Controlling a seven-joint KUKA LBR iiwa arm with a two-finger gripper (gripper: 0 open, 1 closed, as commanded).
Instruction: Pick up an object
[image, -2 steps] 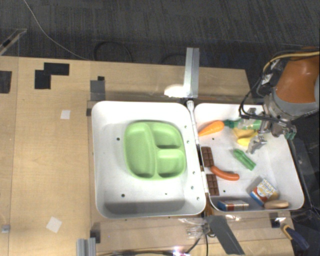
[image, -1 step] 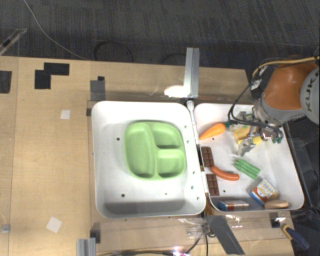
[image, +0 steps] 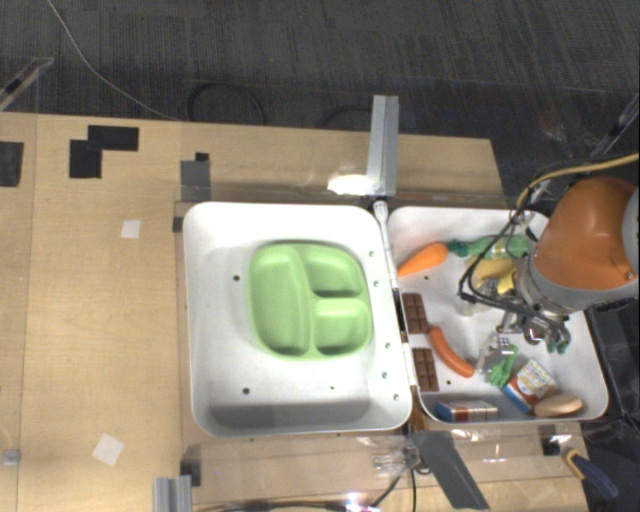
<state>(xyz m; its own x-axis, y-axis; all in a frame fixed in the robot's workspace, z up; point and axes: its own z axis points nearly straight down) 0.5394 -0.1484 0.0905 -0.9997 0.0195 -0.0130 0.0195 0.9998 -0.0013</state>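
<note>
Two shallow white bins sit side by side on the wooden bench (image: 90, 350). The left bin (image: 215, 400), at centre frame, carries a green divided tray (image: 305, 298) with three compartments, lying slightly above the bin's middle. The right bin (image: 590, 385), at right of frame, carries the loose items.

The toy carrot (image: 422, 259) lies in the right bin's upper left area, orange with a green top pointing right. A sausage-shaped orange-red piece (image: 452, 352) lies tilted lower down, left of centre. Two brown chocolate-bar pieces (image: 417, 315) and (image: 426, 372) lie along the bin's left wall, one above the other. A marker-like tube (image: 468, 410) lies flat along the lower wall. A tan bread-roll shape (image: 558, 405) rests in the lower right corner, touching a small colourful packet (image: 528, 380) just above it. A yellow item (image: 488, 268), partly covered by cables, sits near the arm.

The arm (image: 590, 240) enters from the right edge, its orange band over the right bin's upper right. The gripper (image: 512, 345) points down into the bin's lower middle, just above a green-and-white item (image: 498, 368). Whether the pincer is wide, narrow or holding anything cannot be told; cables and wrist hardware obscure it.
</note>
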